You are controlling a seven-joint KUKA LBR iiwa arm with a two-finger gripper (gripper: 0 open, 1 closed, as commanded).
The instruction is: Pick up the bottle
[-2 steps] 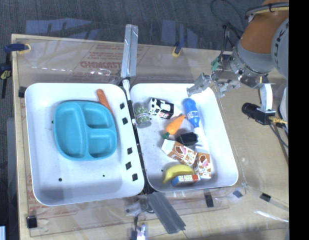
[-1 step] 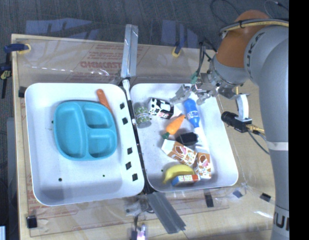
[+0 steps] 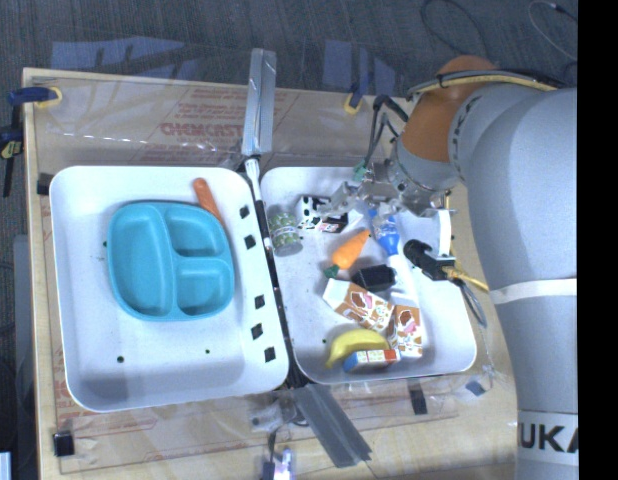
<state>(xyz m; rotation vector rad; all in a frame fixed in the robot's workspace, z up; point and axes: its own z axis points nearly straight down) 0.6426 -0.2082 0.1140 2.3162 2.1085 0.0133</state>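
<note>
The tool hangs low over the back of the right bin, below the arm's orange band; whether it is open or closed, and whether it has hold of anything, I cannot tell, since its tips are lost in clutter; the bottle, clear with a blue label, lies just beneath it, beside an orange carrot-like piece; nearer the front lie a black block, printed cartons and a banana; a small jar sits by the divider; the left bin holds a blue sectioned tray and an orange stick; both bins rest on the desk.
</note>
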